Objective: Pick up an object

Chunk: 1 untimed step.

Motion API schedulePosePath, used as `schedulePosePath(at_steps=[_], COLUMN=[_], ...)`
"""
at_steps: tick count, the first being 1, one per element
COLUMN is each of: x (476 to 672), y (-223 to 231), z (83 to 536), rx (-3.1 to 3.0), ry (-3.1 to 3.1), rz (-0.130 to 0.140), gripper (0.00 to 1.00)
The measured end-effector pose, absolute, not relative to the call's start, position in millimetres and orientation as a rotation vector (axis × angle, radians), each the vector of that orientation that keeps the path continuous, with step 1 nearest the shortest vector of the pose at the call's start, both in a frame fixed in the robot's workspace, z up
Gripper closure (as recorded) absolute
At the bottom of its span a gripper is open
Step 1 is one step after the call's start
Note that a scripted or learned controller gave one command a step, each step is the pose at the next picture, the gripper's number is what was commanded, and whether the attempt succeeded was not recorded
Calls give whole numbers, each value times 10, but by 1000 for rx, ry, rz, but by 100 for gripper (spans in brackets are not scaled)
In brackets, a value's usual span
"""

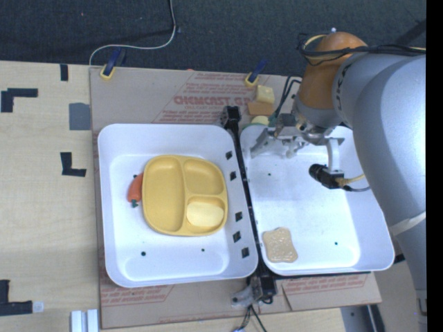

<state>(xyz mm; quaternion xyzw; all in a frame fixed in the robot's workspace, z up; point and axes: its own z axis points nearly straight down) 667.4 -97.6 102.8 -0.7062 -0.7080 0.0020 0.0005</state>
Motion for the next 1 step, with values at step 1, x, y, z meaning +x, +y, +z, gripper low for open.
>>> schedulePosePath(at_steps=[1], x=[6671], y=[-960], z=[841], rx=[-2221], ry=[-2221], rz=[11], gripper=[0])
